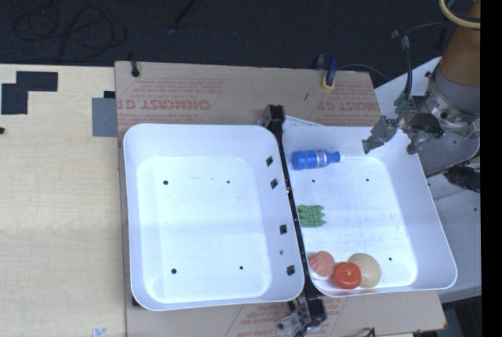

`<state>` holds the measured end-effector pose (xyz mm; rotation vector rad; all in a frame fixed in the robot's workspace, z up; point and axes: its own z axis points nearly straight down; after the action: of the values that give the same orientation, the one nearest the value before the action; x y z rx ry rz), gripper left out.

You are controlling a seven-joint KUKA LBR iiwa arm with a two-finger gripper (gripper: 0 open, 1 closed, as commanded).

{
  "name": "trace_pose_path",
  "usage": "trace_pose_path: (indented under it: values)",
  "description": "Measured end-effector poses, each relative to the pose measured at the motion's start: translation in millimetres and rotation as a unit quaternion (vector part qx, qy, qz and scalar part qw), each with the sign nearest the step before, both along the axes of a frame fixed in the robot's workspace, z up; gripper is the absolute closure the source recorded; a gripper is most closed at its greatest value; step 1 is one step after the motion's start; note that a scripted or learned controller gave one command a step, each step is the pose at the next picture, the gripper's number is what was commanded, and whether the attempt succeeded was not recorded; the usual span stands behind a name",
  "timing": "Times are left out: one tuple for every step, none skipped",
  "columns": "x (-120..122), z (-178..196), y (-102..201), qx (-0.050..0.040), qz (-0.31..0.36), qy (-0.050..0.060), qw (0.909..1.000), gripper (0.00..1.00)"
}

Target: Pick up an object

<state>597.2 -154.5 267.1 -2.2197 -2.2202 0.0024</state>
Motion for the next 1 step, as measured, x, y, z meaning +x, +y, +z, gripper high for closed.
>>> trace_pose_path:
  values:
    - [-46.6, -33.3, -44.5, 0.0002, -0.003, 0.002, 1.0000, 0.00]
